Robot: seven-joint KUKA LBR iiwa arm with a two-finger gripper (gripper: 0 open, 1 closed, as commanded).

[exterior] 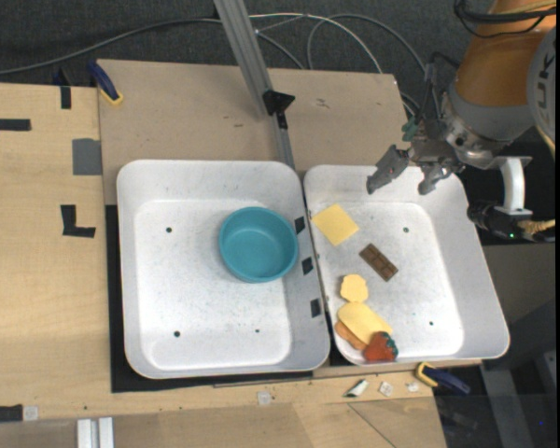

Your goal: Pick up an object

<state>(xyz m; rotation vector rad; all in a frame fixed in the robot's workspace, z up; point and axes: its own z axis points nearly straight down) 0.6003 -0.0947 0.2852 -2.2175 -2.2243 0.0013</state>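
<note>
Evenly and softly lit from above, with no hard glare. Faint shadows along the inner walls of the white bins (149,189) and under the blue bowl (257,243). Mostly sharp, slightly grainy; darker toward the top edge and lower right corner. Slightly soft on the orange arm (504,49).

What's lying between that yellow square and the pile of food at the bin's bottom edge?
In the camera view, between the yellow square and the pile lie a brown bar and a small yellow round piece.
</note>
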